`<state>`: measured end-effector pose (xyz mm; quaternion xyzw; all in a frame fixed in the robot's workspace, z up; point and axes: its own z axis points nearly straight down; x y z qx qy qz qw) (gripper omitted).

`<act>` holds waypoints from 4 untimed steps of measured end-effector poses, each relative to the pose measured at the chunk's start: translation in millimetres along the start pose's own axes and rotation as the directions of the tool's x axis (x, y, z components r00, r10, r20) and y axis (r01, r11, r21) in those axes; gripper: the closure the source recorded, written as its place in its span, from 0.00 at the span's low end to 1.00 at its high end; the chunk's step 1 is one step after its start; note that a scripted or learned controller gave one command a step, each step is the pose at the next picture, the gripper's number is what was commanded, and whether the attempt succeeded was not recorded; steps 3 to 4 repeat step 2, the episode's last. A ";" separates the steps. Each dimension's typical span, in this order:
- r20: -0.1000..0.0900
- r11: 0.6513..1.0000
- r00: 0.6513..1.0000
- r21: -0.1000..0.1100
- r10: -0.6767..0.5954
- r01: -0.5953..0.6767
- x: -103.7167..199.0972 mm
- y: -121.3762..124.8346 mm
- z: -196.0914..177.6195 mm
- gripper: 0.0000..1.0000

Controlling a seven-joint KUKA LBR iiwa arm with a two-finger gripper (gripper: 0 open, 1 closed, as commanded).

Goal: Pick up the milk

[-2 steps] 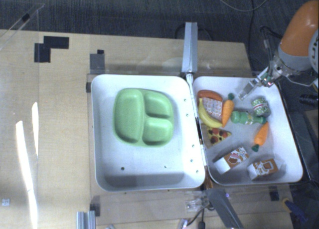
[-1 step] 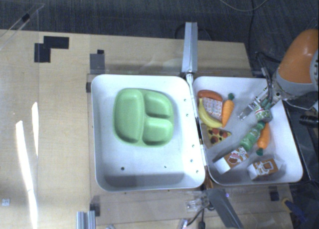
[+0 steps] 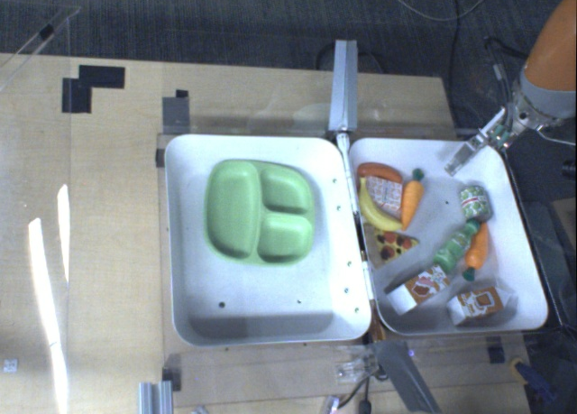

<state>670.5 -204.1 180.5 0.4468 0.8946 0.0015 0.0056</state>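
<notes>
Two small cartons lie near the front edge of the right bin (image 3: 532, 308). One is a brown and white carton (image 3: 476, 305) at the front right corner; the other is a white and red carton (image 3: 422, 286), tipped on its side just left of it. I cannot tell which one is the milk. My gripper (image 3: 462, 160) hangs over the bin's far right corner, well behind both cartons, with nothing visibly in it. The grey arm with its orange band (image 3: 552, 59) reaches in from the upper right.
Also in the right bin are a banana (image 3: 377, 212), two carrots (image 3: 410, 203) (image 3: 478, 250), a green bottle (image 3: 453, 248) and a small can (image 3: 474, 202). A green divided plate (image 3: 260, 210) sits in the left bin (image 3: 180, 313). A metal divider post (image 3: 343, 87) stands between the bins.
</notes>
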 end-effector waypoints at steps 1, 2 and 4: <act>-0.004 0.999 0.999 0.002 0.037 -0.037 70.4 1.4 84.5 0.00; -0.017 0.998 0.998 0.022 -0.062 0.063 59.7 37.1 92.6 0.00; -0.017 0.998 0.998 0.022 -0.062 0.063 59.7 37.1 92.6 0.00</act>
